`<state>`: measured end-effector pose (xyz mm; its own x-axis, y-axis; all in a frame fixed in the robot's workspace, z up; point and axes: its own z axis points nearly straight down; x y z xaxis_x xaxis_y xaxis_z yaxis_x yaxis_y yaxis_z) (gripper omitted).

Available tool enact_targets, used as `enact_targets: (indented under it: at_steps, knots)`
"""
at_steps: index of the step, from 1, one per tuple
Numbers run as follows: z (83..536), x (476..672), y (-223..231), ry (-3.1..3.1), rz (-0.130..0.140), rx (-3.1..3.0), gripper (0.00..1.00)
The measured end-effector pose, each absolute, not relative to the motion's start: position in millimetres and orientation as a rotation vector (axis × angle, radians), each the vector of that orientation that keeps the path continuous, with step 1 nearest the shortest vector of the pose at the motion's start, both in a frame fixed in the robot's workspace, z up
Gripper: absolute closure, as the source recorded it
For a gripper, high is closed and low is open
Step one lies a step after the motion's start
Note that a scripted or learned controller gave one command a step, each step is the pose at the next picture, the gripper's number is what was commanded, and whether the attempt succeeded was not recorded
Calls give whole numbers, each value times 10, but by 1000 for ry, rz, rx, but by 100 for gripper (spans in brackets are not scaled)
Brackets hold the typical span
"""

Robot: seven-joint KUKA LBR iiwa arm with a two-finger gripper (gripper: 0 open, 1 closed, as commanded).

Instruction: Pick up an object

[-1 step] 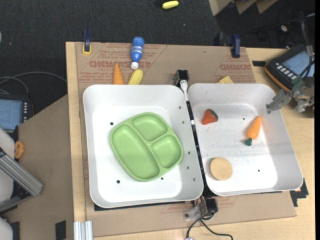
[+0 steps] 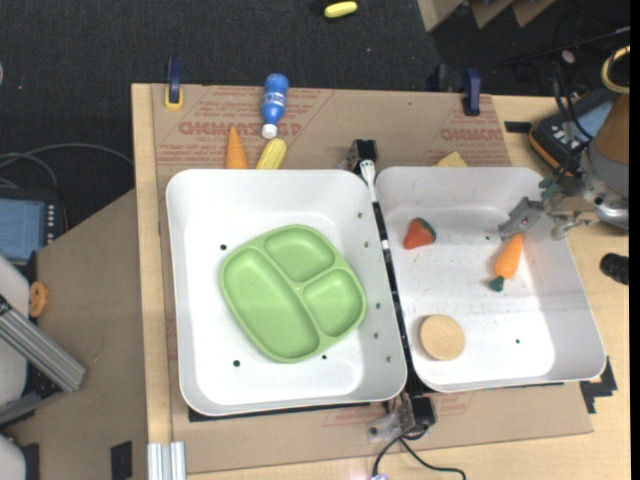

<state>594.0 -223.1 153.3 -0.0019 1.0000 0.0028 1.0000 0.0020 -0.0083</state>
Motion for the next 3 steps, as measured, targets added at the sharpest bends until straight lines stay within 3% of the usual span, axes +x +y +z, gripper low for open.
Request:
enact_targets:
  at_steps: [1, 2, 3]
  knots:
    - [820, 5660, -2180, -2218, -10, -2208, 0]
    - [953, 5665, -2218, -2224, -3, -2218, 100]
    - [861, 6628, -1832, -2202, 43, -2203, 100]
